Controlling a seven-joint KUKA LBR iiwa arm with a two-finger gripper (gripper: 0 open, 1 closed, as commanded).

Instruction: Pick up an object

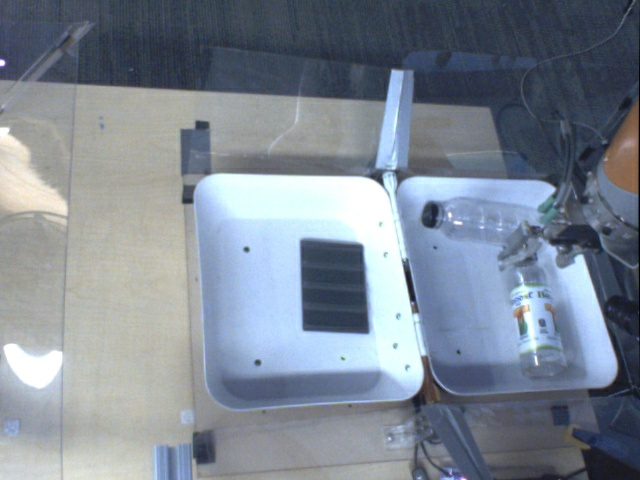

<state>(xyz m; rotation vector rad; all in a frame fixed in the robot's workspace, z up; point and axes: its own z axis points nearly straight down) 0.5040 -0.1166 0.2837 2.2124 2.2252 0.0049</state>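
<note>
Clear plastic bottles in right white bin [470, 380]: black-capped one [470, 218] lying near top, labelled one [536, 326] along right side. Gripper [540, 243] above them, fingers apart, holding nothing.

Arm [618, 173]: enters at the view's right edge, little of it in frame. Orange band on the upper segment, rounded; below it a pale grey, curved housing. Gripper [545, 243]: metallic grey hardware with thin, angular silver parts (a small green piece sits near its top). Thin dark cables run down alongside the wrist from above. Finer screws or markings too small to make out.
</note>
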